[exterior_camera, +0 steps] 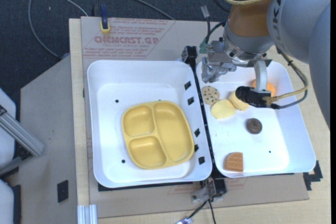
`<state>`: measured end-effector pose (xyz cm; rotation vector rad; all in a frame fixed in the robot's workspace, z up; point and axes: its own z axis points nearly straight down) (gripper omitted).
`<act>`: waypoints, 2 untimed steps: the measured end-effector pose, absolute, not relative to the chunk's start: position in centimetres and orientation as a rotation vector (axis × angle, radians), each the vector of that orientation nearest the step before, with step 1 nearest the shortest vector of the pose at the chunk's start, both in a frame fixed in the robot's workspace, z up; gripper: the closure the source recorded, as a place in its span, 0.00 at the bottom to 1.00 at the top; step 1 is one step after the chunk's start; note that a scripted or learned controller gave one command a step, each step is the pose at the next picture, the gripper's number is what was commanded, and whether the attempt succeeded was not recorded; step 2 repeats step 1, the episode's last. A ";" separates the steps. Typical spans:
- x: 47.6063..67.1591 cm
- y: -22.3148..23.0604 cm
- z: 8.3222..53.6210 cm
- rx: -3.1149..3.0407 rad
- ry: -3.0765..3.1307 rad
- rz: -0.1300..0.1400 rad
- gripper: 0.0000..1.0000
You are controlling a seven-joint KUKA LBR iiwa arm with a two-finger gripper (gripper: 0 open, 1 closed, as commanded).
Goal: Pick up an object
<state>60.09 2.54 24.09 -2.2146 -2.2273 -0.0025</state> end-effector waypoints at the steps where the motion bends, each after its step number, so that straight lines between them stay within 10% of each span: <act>1: 62.5 7.5 22.3 -2.215 -2.227 -0.003 1.00; 2: 62.5 7.5 22.3 -2.215 -2.227 -0.003 1.00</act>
